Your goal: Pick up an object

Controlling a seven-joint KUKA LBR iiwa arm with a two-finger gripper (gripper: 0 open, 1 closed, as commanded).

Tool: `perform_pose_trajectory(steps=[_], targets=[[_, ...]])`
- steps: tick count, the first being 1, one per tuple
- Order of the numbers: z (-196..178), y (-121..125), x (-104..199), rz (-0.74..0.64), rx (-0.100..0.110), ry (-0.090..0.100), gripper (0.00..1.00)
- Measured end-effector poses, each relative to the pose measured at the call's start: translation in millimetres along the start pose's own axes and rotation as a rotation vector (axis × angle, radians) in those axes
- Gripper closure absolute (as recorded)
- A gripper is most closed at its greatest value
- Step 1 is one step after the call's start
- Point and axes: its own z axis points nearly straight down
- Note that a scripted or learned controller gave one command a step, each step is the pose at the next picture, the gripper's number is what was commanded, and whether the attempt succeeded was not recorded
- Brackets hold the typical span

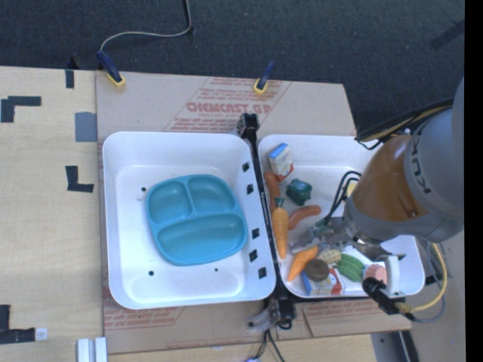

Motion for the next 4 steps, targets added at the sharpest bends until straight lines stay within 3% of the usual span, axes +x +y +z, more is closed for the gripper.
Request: perform_pose_trajectory(steps=[1,2,3,4], targets=[[0,54,8,0.003,0.000,-0.006,0.00],[0,0,14,0.001,-0.002,-0.002,0.00],[0,69,14,0.000,-0.001,-0.002,0.00],[0,1,14,0.000,-0.005,-0.003,0.00]])
